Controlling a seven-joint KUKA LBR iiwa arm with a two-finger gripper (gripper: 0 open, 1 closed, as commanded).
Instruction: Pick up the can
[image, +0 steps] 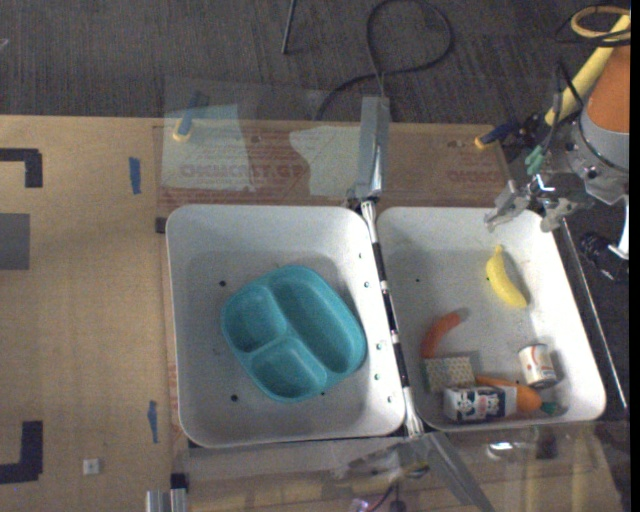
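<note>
A small can (537, 364) with a white and red label lies in the right bin (585, 345), near its front right corner. My gripper (525, 213) hangs over the bin's far right corner, well behind the can and apart from it. Its fingers (499, 211) are spread open with nothing between them.
A banana (506, 277) lies between the gripper and the can. An orange pepper (442, 332), a sponge (449, 372), a small carton (473, 403) and a carrot (520, 393) crowd the bin's front, left of the can. The left bin (190, 300) holds a teal divided plate (292, 332).
</note>
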